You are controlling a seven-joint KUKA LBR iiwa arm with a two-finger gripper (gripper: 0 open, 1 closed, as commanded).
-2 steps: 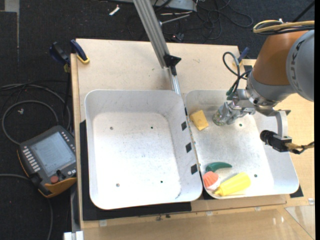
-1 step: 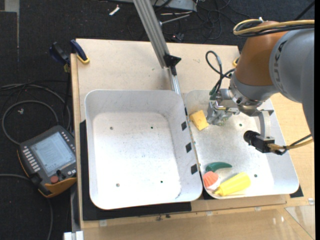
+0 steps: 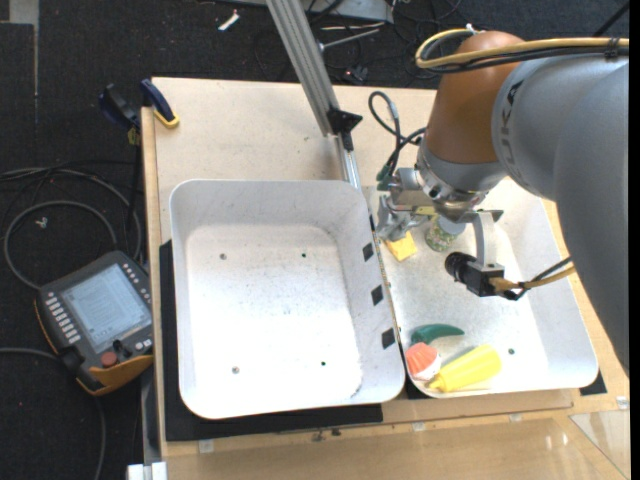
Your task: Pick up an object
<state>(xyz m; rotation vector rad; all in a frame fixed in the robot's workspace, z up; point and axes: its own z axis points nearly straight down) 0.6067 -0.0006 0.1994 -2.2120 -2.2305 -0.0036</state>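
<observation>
Far left on the dark floor, off the bench, lies a teach pendant point(image 3: 95, 313) with a grey screen and orange trim, cables looping around it. At the bench's top-left corner sits a blue and yellow clamp point(image 3: 152, 104). Next comes the left bin point(image 3: 185, 268), white, its floor speckled. A metal rail point(image 3: 303, 56) slants down from the top edge to that bin's upper right corner. The two bins touch along their shared rim, which carries a few black tabs point(image 3: 378, 293).

The right bin point(image 3: 560, 298) holds all the loose things. A small yellow block point(image 3: 402, 248) lies near its upper left, close to the shared rim. The gripper point(image 3: 418, 224) hangs right over this block, touching it or just above, can't tell which. Whether the gripper is released or clenched can't be told, since the wrist hides it. Just right of the block, under the wrist, is a pale translucent thing point(image 3: 441, 237), partly covered, shape unclear.

Near the bin's lower left lie a green piece point(image 3: 436, 333), below it an orange and white piece point(image 3: 422, 359), and beside that, touching, a long yellow piece point(image 3: 466, 369).

The arm point(image 3: 560, 118), grey with an orange band, enters from the right.
</observation>
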